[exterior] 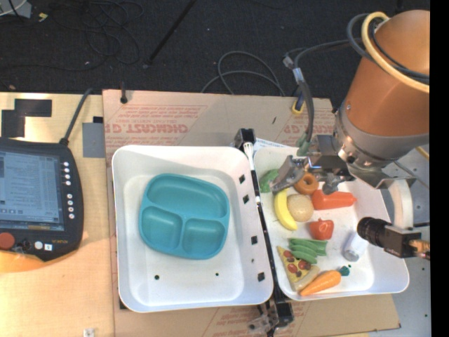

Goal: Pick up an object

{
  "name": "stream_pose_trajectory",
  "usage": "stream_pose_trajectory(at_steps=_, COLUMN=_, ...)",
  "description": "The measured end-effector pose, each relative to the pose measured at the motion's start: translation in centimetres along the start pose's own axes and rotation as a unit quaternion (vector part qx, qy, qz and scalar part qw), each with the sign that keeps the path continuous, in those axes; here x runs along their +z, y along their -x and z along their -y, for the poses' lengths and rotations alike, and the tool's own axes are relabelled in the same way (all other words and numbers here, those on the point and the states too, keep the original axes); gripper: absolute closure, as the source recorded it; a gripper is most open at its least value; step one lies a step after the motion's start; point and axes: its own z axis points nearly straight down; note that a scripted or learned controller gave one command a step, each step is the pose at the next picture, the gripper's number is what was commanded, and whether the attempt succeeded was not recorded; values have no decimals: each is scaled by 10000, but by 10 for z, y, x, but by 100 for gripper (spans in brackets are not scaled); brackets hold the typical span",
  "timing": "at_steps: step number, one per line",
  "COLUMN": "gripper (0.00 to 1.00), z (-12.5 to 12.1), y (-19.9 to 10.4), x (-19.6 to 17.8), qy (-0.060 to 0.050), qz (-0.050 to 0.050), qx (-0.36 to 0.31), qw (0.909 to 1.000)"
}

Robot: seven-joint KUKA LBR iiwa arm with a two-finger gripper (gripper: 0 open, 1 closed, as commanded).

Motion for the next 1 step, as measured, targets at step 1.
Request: stream_pose_trajectory(at_steps=1, gripper=100, z=0, y=-1, x=-1, qy=-98, qz=29, qx=-19, qw=9999)
